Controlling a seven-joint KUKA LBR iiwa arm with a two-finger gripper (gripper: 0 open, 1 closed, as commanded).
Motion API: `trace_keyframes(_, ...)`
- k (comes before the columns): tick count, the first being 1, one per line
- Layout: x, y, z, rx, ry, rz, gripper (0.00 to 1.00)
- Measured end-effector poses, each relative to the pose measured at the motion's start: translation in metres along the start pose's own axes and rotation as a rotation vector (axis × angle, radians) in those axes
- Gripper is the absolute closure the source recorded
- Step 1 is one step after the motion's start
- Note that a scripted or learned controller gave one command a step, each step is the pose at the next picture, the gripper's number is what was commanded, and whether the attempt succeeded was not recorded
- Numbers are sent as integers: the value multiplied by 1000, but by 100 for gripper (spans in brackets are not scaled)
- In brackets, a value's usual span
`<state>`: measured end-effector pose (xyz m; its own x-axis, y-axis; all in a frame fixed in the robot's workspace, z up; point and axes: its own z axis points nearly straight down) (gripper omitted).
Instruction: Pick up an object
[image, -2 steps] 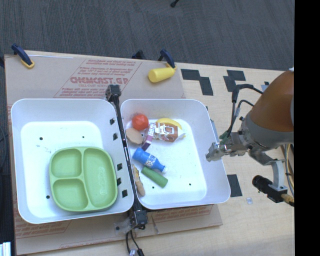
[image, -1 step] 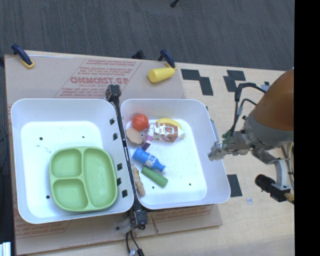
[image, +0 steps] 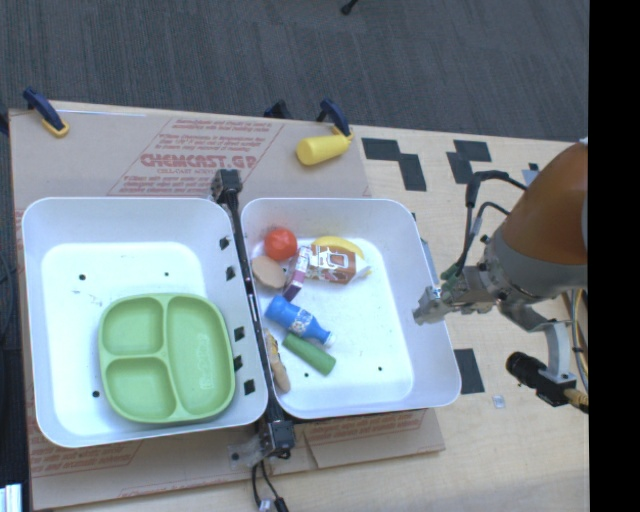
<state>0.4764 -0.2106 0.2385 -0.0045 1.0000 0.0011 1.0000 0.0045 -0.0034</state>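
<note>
End effector at the right bin's outer rim — grip state unclear, nothing visibly held.

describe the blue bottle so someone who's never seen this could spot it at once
Look in the right-hand white bin, near its left wall. The blue bottle lies on its side mid-pile, just above a green cylinder. It is the sole blue thing there, with a white cap end.

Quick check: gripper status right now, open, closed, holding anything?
Gripper: cannot be told from this view. It sits at the right rim of the right bin, and nothing is seen in its grasp.
</note>
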Motion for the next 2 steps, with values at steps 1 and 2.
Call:
trace_keyframes(1, -1, 1, -15, -4, -2, -1, 100)
trace_keyframes(2, 0, 0, 9, 0, -1, -2, 100)
